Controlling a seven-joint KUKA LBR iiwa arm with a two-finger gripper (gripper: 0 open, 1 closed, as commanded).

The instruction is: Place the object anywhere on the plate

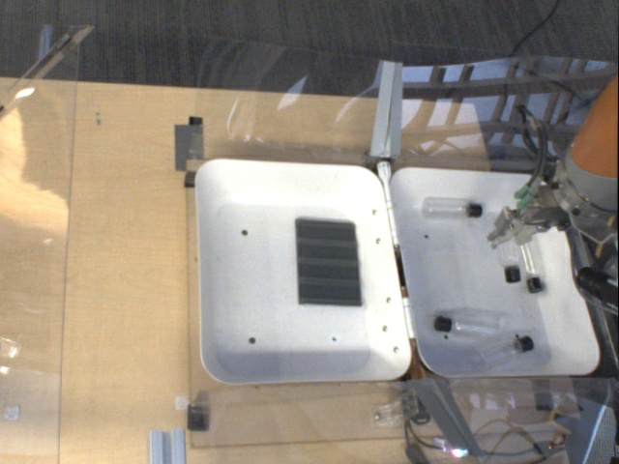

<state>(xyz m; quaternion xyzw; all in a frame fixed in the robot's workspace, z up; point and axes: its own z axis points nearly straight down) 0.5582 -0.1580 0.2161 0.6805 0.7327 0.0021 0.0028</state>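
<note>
A dark ribbed rectangular plate lies flat in the middle of the left white bin. Several clear tubes with black caps lie in the right bin. One tube is at the back left. An upright-lying tube sits just in front of the gripper. Two more tubes rest near the front. My gripper hangs over the back right part of the right bin, right above the far end of the tube in front of it. I see nothing clearly held in it.
A grey metal post stands behind the gap between the bins. A frame and cables crowd the back right. Brackets mark the left bin's corners on the wooden bench.
</note>
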